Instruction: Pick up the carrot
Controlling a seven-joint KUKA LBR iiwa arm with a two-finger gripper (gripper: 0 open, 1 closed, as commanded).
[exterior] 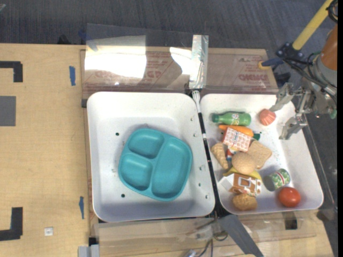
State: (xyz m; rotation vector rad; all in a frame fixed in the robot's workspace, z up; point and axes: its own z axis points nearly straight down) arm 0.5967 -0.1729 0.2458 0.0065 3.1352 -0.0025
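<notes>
The carrot (238,128) lies orange and slim in the right bin (313,167), running left to right just under the green bottle (231,118), its middle partly covered by a small red-and-white carton (237,138). The gripper (290,116) hovers above the bin's upper right corner, its fingers spread apart with nothing between them, a pinkish round fruit (267,116) just to its left. Open white floor shows along the right wall, between gripper and pile. One tomato (290,196) and one green can (278,178) sit at the lower right. The left bin (102,116) holds one teal divided plate (155,164), with bare floor all round it.
</notes>
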